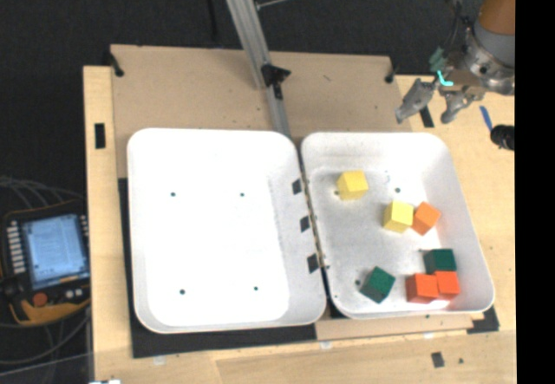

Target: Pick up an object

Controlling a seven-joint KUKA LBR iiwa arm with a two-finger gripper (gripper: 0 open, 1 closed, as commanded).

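My gripper (pixel 434 105) hangs open above the far right corner of the right bin (pixel 364 148), with nothing between its fingers. Inside that bin lie several blocks: a yellow one (pixel 352 185) near the back left, a second yellow block (pixel 399 217) touching an orange block (pixel 426 218) at mid right, a dark green block (pixel 377 284) at the front, another green block (pixel 440 260) and a pair of orange-red blocks (pixel 433 286) in the front right corner. All of the blocks sit well below and in front of the gripper.
The left bin (pixel 212 226) lies beside the right one, joined by a hinged divider (pixel 308 222). A slanted metal post (pixel 247 27) rises behind the bins. A tablet-like device (pixel 48 252) sits off the bench at the left.
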